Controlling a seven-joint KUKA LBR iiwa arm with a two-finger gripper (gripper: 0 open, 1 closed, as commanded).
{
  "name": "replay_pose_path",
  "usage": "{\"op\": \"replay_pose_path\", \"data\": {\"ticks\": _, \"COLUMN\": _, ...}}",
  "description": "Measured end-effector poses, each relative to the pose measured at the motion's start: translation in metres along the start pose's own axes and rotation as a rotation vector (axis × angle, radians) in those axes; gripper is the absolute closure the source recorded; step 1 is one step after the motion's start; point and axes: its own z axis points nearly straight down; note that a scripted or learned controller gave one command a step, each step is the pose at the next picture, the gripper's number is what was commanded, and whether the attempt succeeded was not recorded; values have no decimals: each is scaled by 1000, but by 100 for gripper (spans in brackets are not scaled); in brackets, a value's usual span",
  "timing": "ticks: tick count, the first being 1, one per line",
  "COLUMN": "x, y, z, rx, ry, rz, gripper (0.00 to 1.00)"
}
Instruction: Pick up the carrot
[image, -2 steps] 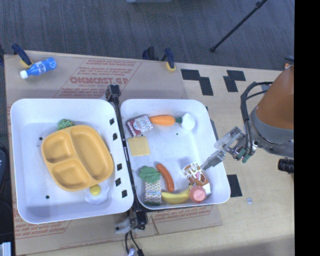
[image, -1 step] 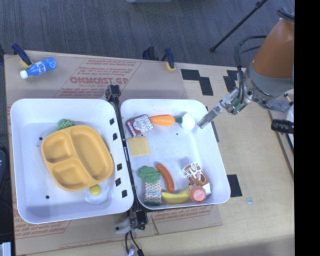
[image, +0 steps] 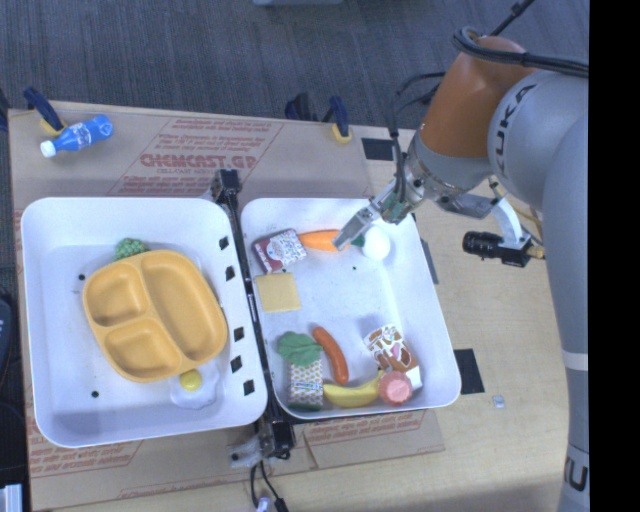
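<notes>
Orange carrot (image: 320, 239) lies near the far wall of the right bin (image: 440, 340), its thick end right at my tool (image: 352, 236), tip pointing away to the camera's left. Tool is down low in the bin's far corner; I can't tell from this angle if it's apart, together or clamped on the carrot, the tips are just a dark blur against it. White egg-like ball (image: 376, 244) sits touching the tool's other side, opposite the carrot. Beyond the carrot from the tool: a red-and-white carton (image: 279, 249), tilted, near the bin divider. Toward the camera from the tool: yellow cheese slice (image: 278, 293), then a green leafy piece (image: 298, 347) on top of a patterned packet (image: 306, 381), a red sausage (image: 332, 354), a banana (image: 350, 393), a red round slice (image: 396, 389) and a printed snack box (image: 388, 348), all clustered at the near end, well apart from the tool. Left bin (image: 40, 300), far from the tool, has a yellow divided plate (image: 152, 314), a broccoli (image: 129, 247) at its far rim and a fried egg (image: 194, 385) at its near rim. Blue bottle (image: 78, 134) lies on the desk (image: 500, 330) at the far left corner.
</notes>
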Motion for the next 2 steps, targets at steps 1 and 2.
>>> {"op": "replay_pose_path", "data": {"ticks": 1, "x": 4, "y": 28, "z": 118, "rx": -1, "ry": -1, "rz": -3, "gripper": 0}}
{"op": "replay_pose_path", "data": {"ticks": 2, "x": 5, "y": 28, "z": 108, "rx": 4, "ry": 2, "rz": -8, "gripper": 100}}
